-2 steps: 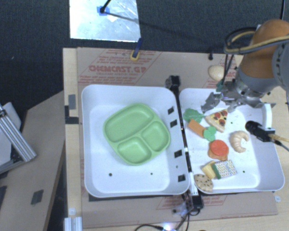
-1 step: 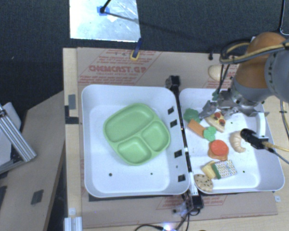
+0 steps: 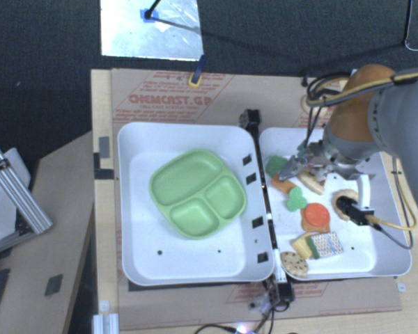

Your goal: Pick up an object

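Observation:
My gripper (image 3: 296, 167) is low in the right bin (image 3: 386, 256), near its far left part. It hangs just right of a green toy vegetable (image 3: 274, 164) and above an orange piece (image 3: 284, 184) and a tan bread-like slice (image 3: 312, 182). Nothing shows as held. Closer to the front lie a small green piece (image 3: 297, 199), a red-orange round piece (image 3: 316, 216), a yellow wedge (image 3: 304, 245), a grey patterned block (image 3: 327, 244) and a speckled cookie (image 3: 291, 263). The wrist hides part of the bin behind it.
The left bin (image 3: 136, 256) holds a light green divided plate (image 3: 198, 193). A black divider (image 3: 261, 186) runs between the bins. A black cable with a yellow lead (image 3: 376, 221) trails from the wrist over the right bin. A foil sheet (image 3: 152, 19) lies beyond the bench.

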`<action>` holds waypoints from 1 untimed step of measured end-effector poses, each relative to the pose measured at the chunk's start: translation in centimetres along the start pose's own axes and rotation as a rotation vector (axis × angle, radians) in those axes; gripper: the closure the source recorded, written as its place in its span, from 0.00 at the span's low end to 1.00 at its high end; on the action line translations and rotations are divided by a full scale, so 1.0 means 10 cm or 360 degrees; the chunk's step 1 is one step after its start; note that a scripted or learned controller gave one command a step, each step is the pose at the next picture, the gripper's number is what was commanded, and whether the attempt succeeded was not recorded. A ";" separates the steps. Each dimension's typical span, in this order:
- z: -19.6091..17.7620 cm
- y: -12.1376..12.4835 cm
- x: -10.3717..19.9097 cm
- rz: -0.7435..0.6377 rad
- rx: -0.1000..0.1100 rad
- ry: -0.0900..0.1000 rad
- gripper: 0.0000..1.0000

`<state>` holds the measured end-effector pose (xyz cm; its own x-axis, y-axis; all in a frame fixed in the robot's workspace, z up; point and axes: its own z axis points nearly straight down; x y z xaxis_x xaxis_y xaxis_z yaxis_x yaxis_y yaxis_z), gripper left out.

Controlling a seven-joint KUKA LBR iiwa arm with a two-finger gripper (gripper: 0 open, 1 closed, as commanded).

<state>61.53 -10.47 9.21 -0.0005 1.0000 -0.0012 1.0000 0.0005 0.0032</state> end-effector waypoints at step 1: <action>-0.13 0.02 0.00 0.0000 -0.0007 0.0000 1.00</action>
<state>61.68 -10.48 10.52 -0.0003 1.0000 -0.0010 1.0000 0.0003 0.0078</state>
